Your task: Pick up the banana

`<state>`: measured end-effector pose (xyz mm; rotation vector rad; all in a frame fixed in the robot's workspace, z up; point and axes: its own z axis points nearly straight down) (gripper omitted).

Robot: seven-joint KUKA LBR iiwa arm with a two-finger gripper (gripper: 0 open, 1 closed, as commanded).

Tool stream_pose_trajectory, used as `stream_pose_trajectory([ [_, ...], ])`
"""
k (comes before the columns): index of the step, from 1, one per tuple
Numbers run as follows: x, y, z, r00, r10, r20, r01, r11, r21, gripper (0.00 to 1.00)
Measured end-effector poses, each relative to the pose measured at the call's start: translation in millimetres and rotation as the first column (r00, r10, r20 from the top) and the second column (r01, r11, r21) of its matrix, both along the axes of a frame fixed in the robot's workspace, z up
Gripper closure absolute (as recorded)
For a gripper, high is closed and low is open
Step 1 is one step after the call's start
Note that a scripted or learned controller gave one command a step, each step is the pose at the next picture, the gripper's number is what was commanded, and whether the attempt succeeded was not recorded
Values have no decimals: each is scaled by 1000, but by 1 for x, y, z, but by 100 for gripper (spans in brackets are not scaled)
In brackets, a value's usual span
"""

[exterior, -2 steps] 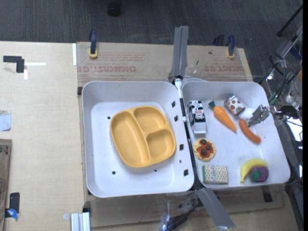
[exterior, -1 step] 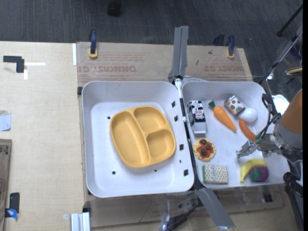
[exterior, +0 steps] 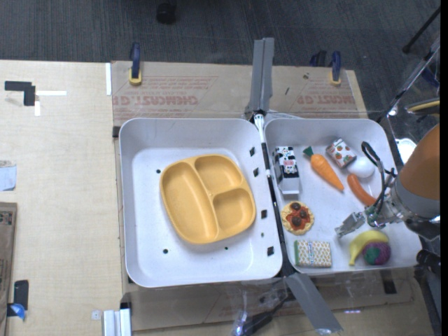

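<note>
Wooden bench over dark carpet, two white bins side by side; the left bin holds a yellow divided plate, the right bin holds the toy food. We see the banana at the near right of the right bin, long axis slanting from near-left up to far-right, touching a purple-green fruit. The gripper hangs just beside it on the far-left side, nothing visible between its fingers; we cannot tell how wide they stand. We judge the coming move is a short shift toward the near right and down, with the fingers set across the banana's long axis.
</note>
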<state>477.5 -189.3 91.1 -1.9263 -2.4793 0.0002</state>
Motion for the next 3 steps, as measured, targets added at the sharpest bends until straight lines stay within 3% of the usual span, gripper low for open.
stream_pose_trajectory([
  [1,2,-28,1,1000,13,1,-13,1000,6,0],
  [2,1,-10,1,928,373,2,-373,928,0,0],
  [3,2,-10,10,929,369,5,-369,929,-1,100],
])
